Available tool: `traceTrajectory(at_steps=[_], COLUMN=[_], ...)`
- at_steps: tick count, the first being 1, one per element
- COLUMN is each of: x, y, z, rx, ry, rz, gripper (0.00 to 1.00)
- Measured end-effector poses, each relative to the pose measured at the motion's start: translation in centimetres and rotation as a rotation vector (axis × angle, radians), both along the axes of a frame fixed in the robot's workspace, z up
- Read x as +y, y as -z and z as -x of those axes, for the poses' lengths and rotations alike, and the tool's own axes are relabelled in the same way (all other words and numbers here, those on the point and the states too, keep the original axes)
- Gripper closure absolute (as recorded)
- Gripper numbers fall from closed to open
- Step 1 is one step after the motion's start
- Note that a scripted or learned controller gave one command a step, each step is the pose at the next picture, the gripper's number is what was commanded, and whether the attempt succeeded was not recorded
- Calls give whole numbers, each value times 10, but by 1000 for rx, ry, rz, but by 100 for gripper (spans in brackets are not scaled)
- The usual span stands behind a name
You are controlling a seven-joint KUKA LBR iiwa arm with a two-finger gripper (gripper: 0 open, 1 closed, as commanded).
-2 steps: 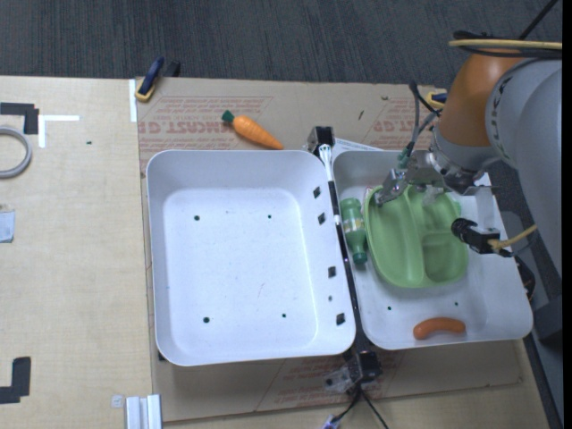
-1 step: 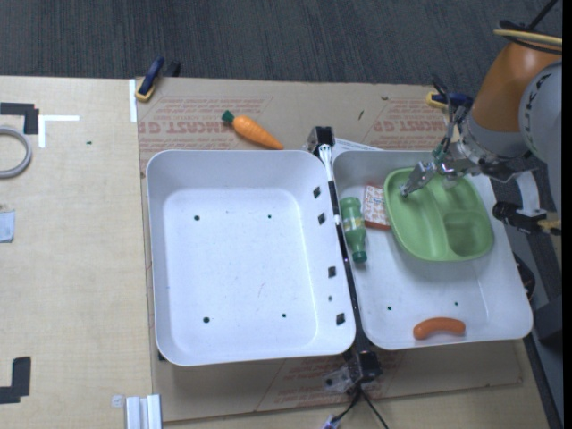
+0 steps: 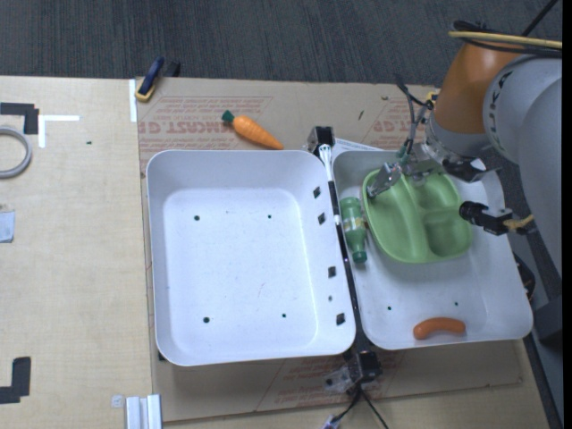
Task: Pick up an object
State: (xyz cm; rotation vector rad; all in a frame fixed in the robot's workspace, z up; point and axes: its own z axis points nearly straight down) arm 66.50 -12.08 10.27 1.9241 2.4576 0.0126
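Note:
My gripper point(image 3: 386, 180) is low in the right bin point(image 3: 500, 324), at the upper left rim of a green divided dish point(image 3: 420, 222). Whether it grips the rim is not visible from here. A green bottle point(image 3: 354, 227) lies along the bin's left wall, just left of the dish and below the gripper. At the front of the same bin an orange sausage-shaped toy point(image 3: 439, 328) lies apart from the rest. The grey arm with its orange band point(image 3: 469, 83) comes in from the upper right.
The left bin point(image 3: 161, 266) adjoins the right one. A toy carrot point(image 3: 253, 130) lies on the cardboard behind the bins. A blue and yellow tool point(image 3: 150, 79) rests at the bench's back edge. Black clips point(image 3: 322, 138) join the bins.

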Motion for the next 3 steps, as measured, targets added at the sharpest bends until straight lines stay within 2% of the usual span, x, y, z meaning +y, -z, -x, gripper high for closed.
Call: traceTrajectory(at_steps=[1, 2, 3], x=[-5, 107, 83], y=[-15, -89, -89], z=[-3, 16, 61], rx=[-12, 20, 23], ry=[1, -131, -108], rz=[10, -1, -1], gripper=[100, 100, 100])
